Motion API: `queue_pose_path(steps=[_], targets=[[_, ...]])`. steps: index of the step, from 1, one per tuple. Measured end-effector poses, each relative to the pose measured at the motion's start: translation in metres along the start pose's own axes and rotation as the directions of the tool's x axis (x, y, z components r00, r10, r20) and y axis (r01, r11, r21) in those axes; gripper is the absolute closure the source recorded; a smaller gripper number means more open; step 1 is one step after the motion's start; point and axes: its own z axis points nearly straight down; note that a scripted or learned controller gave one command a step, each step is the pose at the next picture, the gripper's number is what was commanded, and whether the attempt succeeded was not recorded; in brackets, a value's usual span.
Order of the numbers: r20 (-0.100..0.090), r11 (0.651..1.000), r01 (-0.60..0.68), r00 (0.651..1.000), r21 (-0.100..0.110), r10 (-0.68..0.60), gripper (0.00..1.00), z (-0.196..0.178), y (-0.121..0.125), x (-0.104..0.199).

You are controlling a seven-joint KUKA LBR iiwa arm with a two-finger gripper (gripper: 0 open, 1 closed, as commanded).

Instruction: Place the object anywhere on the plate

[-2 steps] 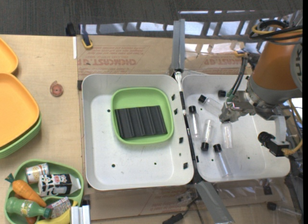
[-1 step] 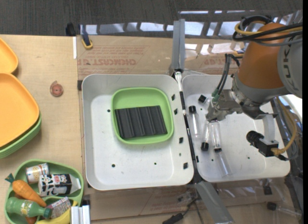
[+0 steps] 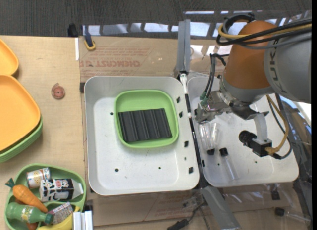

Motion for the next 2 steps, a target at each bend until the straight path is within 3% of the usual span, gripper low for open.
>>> queue_pose_path(steps=[1, 2], targets=[[0.000, 1.000, 0.000, 1.000, 0.000, 0.000, 0.00, 0.000, 0.000, 0.000], [0.000, 1.000, -0.027, 1.000, -0.001, 0.027, 0.00, -0.010, 0.004, 0.027]])
